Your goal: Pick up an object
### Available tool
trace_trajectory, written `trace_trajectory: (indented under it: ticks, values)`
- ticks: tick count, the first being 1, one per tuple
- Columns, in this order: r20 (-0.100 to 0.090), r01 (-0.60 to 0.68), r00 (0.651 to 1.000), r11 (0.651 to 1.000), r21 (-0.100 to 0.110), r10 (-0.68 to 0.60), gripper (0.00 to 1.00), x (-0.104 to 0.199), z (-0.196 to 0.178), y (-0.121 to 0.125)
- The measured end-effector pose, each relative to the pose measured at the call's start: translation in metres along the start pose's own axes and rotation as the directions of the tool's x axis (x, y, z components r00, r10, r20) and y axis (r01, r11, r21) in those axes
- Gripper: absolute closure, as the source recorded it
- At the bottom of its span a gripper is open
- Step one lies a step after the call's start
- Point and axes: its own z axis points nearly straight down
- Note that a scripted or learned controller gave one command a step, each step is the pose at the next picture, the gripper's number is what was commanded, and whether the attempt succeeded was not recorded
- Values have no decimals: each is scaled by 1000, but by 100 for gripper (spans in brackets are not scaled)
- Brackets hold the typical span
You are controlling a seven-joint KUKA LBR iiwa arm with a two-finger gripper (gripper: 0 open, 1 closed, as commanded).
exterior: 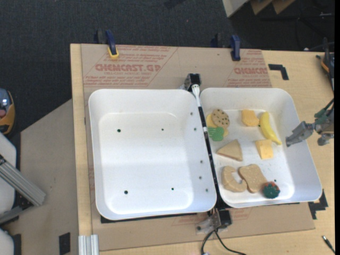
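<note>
Here, my gripper (307, 133) hovers over the right bin's (305, 166) edge.
My fingers look spread and hold nothing; the banana (269, 127) lies nearby.

We can read red print on the brown board (159, 62) that covers the surface. Just behind the left bin (143, 153), the large letters spell "CHEMCAST GP", and a line of smaller red print runs above them, too fine for us to make out. Behind the right bin (297, 158), the same red print repeats on the board, partly cut off by the bin's rim, and we cannot read it whole. We see no other legible text.
</note>
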Motion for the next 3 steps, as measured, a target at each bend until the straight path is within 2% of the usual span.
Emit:
trace_trajectory:
  ticks: [1, 2, 3]
  values:
    - [-7, 1, 1000, 1000, 15, -1, 0, 22, 157, 7]
    - [4, 3, 1000, 1000, -6, -3, 0, 25, 192, 85]
    - [4, -1, 1000, 1000, -4, 1, 100, 23, 183, 83]
